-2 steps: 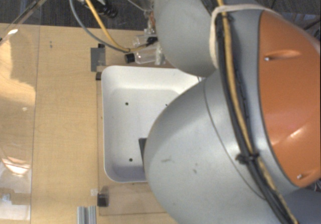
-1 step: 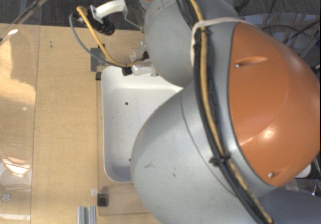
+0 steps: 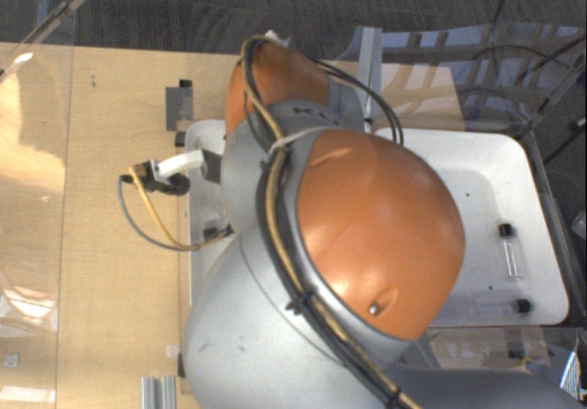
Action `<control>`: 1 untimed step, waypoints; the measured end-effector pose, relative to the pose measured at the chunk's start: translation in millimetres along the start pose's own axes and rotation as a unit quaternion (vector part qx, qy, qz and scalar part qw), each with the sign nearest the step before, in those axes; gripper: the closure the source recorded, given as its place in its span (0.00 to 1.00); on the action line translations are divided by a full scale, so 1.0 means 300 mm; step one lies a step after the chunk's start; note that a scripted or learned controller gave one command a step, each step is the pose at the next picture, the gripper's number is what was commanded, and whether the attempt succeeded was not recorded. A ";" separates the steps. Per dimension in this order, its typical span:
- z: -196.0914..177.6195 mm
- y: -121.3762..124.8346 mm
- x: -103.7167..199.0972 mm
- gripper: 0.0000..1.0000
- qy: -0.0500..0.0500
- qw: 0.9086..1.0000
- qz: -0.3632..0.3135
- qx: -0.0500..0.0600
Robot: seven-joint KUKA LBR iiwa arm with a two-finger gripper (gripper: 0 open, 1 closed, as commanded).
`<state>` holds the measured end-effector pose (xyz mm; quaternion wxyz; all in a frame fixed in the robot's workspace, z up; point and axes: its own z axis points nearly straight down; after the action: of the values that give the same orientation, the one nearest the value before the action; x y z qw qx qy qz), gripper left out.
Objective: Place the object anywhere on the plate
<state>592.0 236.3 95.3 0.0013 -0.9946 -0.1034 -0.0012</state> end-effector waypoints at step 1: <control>-0.405 0.158 -0.262 1.00 -0.001 0.999 -0.051 -0.001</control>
<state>524.7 173.3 216.5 0.0005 -0.9882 -0.1535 -0.0001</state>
